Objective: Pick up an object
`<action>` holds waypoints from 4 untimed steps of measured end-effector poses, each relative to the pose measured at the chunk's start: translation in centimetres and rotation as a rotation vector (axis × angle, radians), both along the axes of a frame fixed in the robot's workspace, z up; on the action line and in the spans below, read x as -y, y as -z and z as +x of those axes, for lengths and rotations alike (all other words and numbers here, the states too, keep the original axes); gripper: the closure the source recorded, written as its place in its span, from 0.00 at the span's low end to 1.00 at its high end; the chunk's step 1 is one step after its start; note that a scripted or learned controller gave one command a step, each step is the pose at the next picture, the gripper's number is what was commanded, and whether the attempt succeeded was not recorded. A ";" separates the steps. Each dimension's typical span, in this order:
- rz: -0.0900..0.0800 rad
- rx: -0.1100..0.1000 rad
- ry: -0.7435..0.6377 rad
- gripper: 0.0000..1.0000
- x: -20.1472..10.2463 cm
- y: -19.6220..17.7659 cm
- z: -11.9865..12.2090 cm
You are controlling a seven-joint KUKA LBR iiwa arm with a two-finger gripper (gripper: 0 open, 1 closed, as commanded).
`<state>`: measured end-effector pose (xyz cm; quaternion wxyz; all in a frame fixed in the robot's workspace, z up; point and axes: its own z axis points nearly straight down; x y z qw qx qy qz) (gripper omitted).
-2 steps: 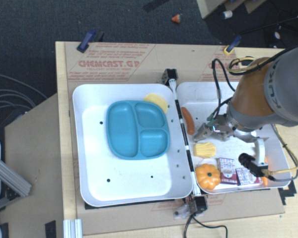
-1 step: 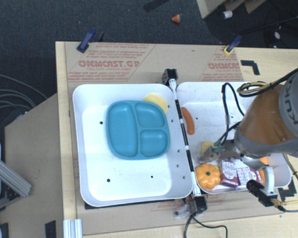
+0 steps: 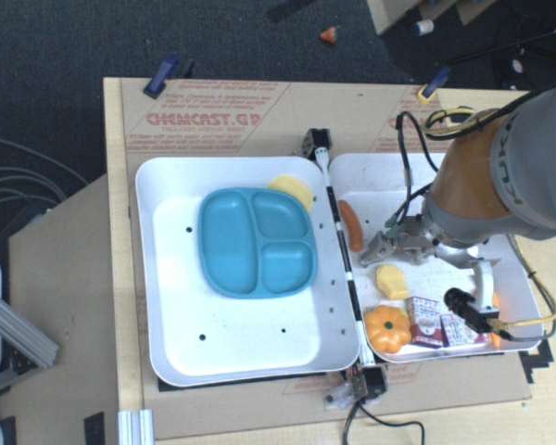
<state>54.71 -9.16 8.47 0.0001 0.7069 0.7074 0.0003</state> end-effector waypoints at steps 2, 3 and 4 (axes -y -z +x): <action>0.001 -0.003 0.001 0.00 1.2 0.1 -2.6; 0.001 -0.001 0.002 1.00 1.1 -0.9 -2.6; 0.001 -0.001 -0.001 1.00 -7.6 -10.0 -5.6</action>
